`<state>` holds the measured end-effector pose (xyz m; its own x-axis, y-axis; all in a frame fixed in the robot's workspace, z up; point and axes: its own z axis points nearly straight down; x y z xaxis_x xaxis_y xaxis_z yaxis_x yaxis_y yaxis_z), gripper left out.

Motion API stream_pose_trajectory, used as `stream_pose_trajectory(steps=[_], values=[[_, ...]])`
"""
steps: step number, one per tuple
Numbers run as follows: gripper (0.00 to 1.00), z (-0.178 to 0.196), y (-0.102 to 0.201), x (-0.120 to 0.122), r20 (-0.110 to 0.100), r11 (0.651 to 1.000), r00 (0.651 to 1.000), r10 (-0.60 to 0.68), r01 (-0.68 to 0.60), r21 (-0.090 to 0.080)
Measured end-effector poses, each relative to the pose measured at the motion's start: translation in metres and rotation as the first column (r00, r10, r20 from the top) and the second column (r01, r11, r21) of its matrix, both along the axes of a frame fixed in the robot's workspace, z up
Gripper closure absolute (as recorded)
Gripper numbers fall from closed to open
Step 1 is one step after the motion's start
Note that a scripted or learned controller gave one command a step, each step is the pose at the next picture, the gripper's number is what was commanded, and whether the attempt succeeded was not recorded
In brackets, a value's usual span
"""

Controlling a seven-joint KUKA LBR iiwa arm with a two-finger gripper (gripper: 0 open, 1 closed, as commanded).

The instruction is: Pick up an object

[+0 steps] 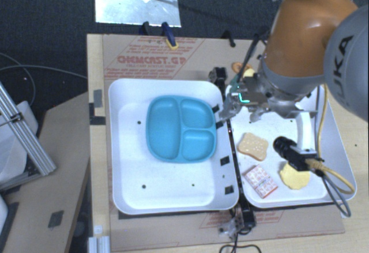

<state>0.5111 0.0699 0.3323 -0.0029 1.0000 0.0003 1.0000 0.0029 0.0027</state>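
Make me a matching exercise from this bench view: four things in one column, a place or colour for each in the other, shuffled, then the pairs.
Things:
1. divided plate
2. toast slice
3. yellow round piece
4. patterned packet

Descriptions:
A. pink and white, near the right bin's front edge
B. light blue, in the left bin
C. tan, in the middle of the right bin
D. pale yellow, in the right bin beside a black cable

Pairs: 1-B, 2-C, 3-D, 4-A

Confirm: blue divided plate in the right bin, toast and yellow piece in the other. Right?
Not quite. The camera view shows the blue plate in the left bin. The toast and yellow piece lie in the right bin.
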Motion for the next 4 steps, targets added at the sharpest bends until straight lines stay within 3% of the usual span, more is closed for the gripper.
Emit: stream_pose_trajectory(steps=[1,2,3,4], values=[[1.0,0.011,0.0,0.001,0.003,1.0,1.0,0.004,-0.004,0.0],[0.0,0.01,0.0,0.001,0.002,1.0,1.0,0.004,-0.004,0.0],[1.0,0.021,0.0,0.001,0.005,1.0,1.0,0.008,-0.008,0.0],[1.0,0.06,0.0,-0.025,0.003,1.0,1.0,0.001,-0.001,0.001]])
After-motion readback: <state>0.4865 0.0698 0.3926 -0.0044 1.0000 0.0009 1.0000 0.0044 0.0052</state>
